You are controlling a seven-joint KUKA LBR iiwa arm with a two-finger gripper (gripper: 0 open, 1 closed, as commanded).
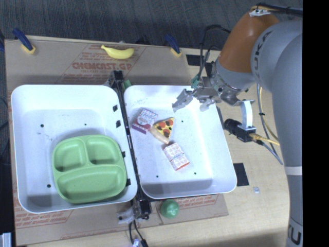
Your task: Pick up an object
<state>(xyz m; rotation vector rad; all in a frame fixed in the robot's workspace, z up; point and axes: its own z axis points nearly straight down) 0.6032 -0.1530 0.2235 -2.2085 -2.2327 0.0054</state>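
Camera view: the gripper (194,101) fingers (181,100) spread apart, holding nothing, above the right bin (218,176).

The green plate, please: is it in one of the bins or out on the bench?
In a bin: the green plate lies flat in the left bin, its compartments facing up.

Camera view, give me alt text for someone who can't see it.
A grey robot arm's gripper hovers over the right bin, which holds a pizza slice and two small packets. The left bin holds a green plate.
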